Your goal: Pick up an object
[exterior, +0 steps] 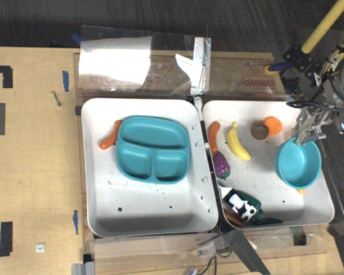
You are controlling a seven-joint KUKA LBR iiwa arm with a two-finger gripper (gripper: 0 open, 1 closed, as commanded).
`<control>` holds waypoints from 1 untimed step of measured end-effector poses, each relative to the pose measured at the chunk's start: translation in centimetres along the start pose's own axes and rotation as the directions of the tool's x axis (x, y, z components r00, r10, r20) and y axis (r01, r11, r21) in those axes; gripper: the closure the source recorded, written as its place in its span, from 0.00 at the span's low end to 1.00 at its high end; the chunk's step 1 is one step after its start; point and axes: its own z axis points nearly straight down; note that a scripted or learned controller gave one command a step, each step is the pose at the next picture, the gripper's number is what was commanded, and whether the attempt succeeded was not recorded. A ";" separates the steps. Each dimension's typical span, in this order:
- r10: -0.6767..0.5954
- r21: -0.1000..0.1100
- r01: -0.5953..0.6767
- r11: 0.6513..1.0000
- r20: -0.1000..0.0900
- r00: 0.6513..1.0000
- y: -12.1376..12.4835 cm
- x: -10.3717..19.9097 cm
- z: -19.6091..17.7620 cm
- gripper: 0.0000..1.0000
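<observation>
Pincer (307, 132) (grip state unclear, cannot tell) hovers seemingly over blue bowl's (298, 165) rim.

Teal divided plate (153, 149) and teal bowl (298, 164); yellow banana (237, 141); orange carrot (109, 135); purple grapes (221, 165); black-and-white patched toy (241, 205); orange ball (272, 124) beside a brown lump (259, 131). White bins (97, 193), tan worktop (28, 171).
</observation>
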 end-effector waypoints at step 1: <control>0.086 -0.005 -0.086 0.996 -0.013 0.996 3.2 -1.2 1.9 1.00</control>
